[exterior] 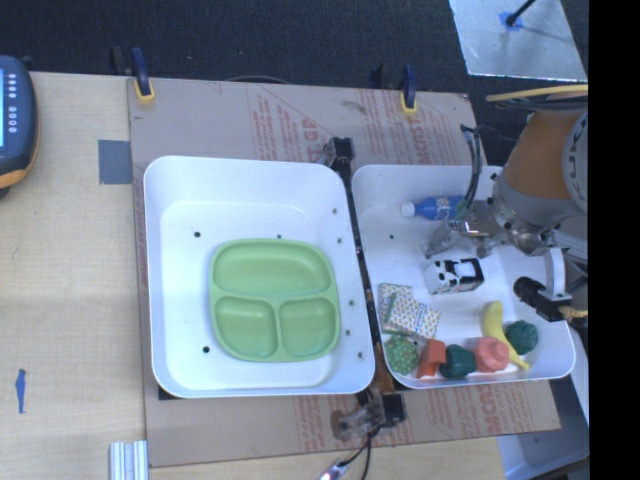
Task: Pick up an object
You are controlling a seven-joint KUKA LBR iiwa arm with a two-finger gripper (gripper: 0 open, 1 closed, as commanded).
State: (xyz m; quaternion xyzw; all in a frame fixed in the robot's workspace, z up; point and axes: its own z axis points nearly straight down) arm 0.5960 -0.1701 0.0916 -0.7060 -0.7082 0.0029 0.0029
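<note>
My gripper (458, 246) hangs over the middle of the right bin (392, 186), open, with nothing between its fingers. Just below it lies a small black and white toy (456, 275). A blue bottle (432, 208) lies to the gripper's upper left, near the bin's back wall. Along the front of the bin sit two patterned packets (405, 311), a green ball (401, 352), an orange piece (432, 358), a dark green piece (458, 361), a pink piece (489, 354), a yellow banana (494, 321) and a green lump (521, 337).
The left bin (170, 268) holds a green divided plate (273, 299). The two bins meet along a black seam (352, 258). The arm's grey and orange body (540, 173) covers the right bin's back right corner.
</note>
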